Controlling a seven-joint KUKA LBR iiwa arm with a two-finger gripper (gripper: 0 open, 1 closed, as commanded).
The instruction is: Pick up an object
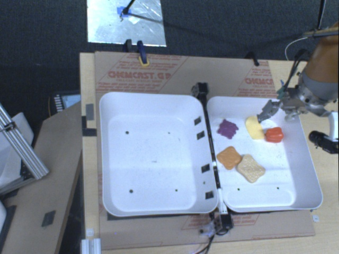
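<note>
Yellow block point(254, 127) lies just under the gripper point(266, 113); whether it grips anything, I cannot tell.

One fixed camera looks down at a slant on both white bins point(153, 102) from above.

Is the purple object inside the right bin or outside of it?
Inside. The purple object lies flat on the floor of the right bin, near its left wall, apart from the yellow object and the orange object.
</note>
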